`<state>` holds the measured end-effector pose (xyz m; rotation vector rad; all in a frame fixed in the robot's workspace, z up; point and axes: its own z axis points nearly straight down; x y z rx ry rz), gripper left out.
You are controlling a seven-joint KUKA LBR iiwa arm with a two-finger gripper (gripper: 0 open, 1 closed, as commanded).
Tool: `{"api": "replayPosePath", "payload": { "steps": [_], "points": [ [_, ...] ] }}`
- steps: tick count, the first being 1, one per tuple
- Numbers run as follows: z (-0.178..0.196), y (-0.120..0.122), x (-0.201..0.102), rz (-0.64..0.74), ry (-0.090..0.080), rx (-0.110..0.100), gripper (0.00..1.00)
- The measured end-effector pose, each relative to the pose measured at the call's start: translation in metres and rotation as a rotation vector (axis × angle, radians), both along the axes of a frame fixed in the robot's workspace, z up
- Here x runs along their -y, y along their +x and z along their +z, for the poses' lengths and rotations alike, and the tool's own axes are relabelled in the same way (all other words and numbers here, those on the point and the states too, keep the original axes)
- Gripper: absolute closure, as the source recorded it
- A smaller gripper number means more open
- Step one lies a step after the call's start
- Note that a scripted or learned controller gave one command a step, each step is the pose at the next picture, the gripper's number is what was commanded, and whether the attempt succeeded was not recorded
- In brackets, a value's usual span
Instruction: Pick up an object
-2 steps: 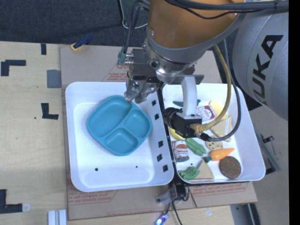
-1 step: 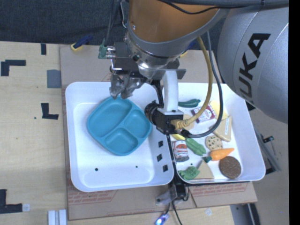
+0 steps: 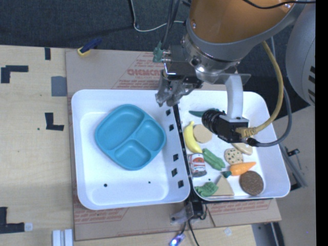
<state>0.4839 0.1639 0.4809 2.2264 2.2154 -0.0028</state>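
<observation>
Gripper (image 3: 168, 97) hangs above the bins' divider, finger state unclear, near a curved yellow banana (image 3: 192, 138)

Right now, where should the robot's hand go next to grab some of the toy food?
Probably a short move toward the right white bin and then down. The end effector hangs above the divider between the two bins near their far edge, while the yellow plastic banana and the other toy food lie in the right bin. The left bin holds a blue divided plate.
</observation>
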Motion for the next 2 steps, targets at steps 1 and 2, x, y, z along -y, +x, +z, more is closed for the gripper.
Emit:
{"api": "replayPosePath", "payload": {
  "steps": [1, 2],
  "points": [
    [-0.170, -0.002, 0.086, -0.004, -0.004, -0.017, 1.00],
    [-0.072, 0.000, 0.062, 0.009, 0.004, 0.009, 1.00]
  ]
}}
